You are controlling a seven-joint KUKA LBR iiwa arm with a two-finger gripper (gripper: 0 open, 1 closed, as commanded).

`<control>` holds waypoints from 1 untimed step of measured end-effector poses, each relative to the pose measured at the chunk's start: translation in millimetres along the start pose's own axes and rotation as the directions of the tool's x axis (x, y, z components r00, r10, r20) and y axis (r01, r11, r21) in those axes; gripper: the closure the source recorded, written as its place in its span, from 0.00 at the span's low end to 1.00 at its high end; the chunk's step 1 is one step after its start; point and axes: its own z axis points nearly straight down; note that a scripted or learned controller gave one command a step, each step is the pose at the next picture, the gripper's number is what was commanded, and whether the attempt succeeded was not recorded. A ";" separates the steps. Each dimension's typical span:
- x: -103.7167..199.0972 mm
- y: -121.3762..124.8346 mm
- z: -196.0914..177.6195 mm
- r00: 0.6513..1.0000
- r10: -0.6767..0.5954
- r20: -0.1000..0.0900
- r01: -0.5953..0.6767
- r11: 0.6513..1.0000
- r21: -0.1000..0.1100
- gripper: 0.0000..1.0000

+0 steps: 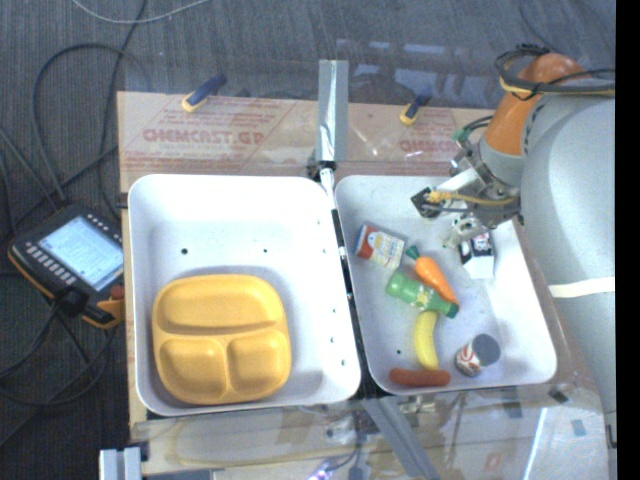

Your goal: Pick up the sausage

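Right bin: shallow white plastic bin [520, 298] carrying 6 loose items.
Sausage: reddish-brown toy sausage [420, 377], lying flat along the near edge of the right bin, lengthwise parallel to that edge, untouched by the gripper.
Banana: yellow plastic banana [427, 339], just beyond the sausage, its lower tip near it.
Can: small cylindrical can with a grey top [477, 355], in the near right corner of the right bin, just beside the right end of the sausage.
Bottle: green plastic bottle [418, 294], lying on its side at the bin's centre.
Carrot: orange toy carrot [436, 279], touching the upper side of the bottle.
Carton: small white carton with a red and blue label [381, 245], near the left wall of the right bin.
Gripper: black and white 2-finger gripper [472, 240], over the far right corner of the right bin, well apart from the sausage.
Jaws: opening cannot be told; nothing visible between them.
Left bin: shallow white plastic bin [230, 213].
Tray: yellow 3-compartment plastic tray [221, 338], in the near left corner of the left bin.
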 end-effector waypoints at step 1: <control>-0.4 -5.2 0.7 0.985 0.170 0.013 -0.169 0.985 -0.020 0.00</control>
